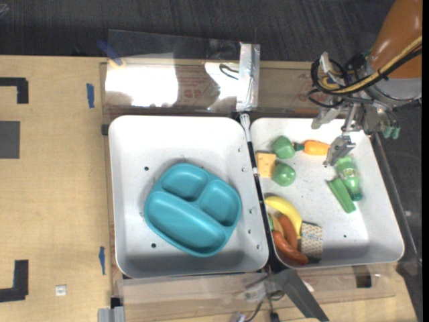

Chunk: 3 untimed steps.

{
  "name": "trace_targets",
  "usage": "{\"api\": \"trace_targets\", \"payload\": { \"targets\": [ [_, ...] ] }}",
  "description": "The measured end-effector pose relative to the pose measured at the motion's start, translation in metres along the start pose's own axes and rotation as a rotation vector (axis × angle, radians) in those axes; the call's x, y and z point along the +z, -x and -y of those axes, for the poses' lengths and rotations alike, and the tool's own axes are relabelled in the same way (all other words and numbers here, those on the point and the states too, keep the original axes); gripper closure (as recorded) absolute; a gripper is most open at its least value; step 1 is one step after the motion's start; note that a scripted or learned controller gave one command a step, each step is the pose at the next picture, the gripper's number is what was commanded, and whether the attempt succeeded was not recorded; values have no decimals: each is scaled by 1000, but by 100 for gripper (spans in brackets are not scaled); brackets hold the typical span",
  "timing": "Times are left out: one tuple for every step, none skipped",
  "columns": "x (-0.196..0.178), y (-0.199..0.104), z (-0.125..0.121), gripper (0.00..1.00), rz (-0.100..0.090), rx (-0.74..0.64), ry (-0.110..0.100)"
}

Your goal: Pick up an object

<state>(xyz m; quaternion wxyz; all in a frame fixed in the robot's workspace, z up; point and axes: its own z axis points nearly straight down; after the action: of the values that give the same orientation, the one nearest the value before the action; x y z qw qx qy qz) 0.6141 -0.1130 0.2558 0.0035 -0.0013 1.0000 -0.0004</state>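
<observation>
Gripper (338, 149) low over the right bin (382, 243) near its far right corner, fingers (333, 154) parted and grasping nothing, green bottle (345, 185) lying just below the fingertips, orange carrot (314, 147) just beside them, teal divided tray (194, 208) in the left bin (127, 180).

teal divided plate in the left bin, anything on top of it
Nothing rests on the teal three-compartment plastic plate; its compartments look bare. What lies beneath it in the shallow white left bin is covered.

Fixed overhead camera, slanting down on both bins (127, 200).
</observation>
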Motion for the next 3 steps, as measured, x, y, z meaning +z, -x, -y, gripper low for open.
{"api": "trace_targets", "payload": {
  "targets": [
    [100, 15, 34, 0, -9, -196, 3],
    [159, 50, 19, 0, 1, -145, 0],
    [167, 14, 13, 0, 4, -345, 0]
  ]
}}
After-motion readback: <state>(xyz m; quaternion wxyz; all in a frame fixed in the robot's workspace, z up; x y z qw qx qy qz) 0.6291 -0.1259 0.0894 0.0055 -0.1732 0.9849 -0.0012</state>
